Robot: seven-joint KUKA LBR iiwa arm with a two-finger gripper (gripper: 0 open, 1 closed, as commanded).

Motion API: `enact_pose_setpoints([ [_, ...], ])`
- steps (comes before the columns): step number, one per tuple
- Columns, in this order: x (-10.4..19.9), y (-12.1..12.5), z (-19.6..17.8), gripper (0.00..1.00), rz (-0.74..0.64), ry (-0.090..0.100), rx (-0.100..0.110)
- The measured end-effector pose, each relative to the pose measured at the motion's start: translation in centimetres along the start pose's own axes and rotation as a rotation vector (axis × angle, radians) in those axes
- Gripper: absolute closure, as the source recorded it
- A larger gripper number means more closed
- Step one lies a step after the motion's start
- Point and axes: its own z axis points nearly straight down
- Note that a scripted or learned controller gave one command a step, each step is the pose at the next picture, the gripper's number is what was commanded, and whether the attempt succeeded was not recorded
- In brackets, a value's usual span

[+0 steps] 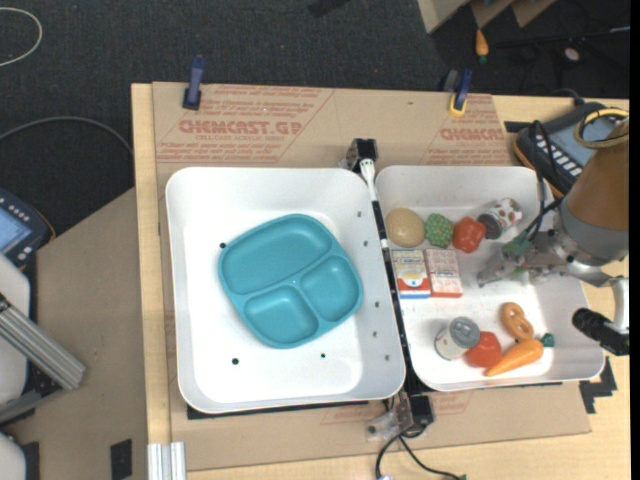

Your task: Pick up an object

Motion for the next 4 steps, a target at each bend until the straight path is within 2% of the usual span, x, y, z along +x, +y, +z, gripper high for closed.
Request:
enact_pose_setpoints([
  [1, -2.5, -5.9, -8.3, 0.00, 0.010, -0.003, -0.001],
  [2, -1.3, -1.9, -3.0, 0.00, 0.003, -0.001, 0.000],
  [3, -2.5, -3.8, -11.5, 0.00, 0.007, -0.005, -0.007],
  [4, -1.3, 0.1, 0.8, 0.00, 0.001, 0.006, 0.004],
])
